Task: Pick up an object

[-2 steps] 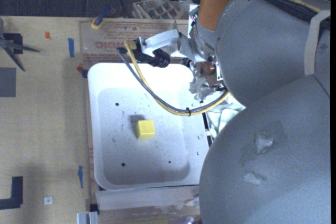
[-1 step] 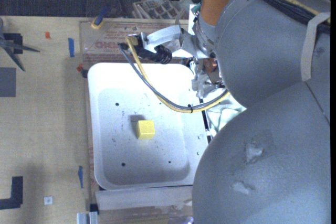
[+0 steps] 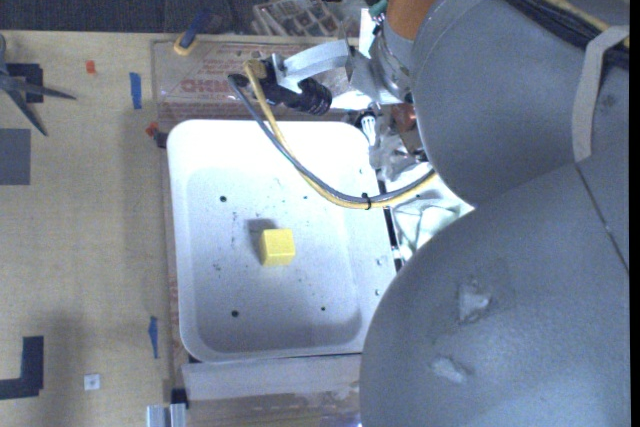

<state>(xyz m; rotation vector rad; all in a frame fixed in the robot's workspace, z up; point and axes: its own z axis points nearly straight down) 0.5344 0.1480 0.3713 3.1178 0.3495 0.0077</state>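
A small yellow cube (image 3: 277,246) lies on the floor of the left white bin (image 3: 200,315), a little left of the bin's middle. My gripper (image 3: 384,137) hangs at the bin's far right corner, near the divide between the two bins, well up and to the right of the cube. The wrist and its cables hide most of it. The big grey arm covers nearly all of the right bin (image 3: 432,218).
A yellow-and-black cable (image 3: 300,165) loops from the wrist out over the left bin's far half. A cardboard box (image 3: 215,80) stands right behind that bin. Black tools (image 3: 25,90) lie at the bench's far left.
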